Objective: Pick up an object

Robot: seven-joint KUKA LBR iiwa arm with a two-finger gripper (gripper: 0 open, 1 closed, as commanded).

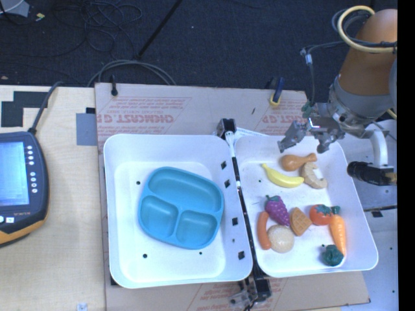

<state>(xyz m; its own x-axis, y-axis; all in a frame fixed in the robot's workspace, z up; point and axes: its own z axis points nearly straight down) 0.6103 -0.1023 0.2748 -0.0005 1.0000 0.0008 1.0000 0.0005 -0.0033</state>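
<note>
bench — two white bins

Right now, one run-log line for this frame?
phase: approach | gripper: open, above right bin's far end, holding nothing | nearest: chicken drumstick, banana | left bin: blue tray

My tool hangs over the right bin's far edge; the food lies inside it, the tray in the left bin.
</note>
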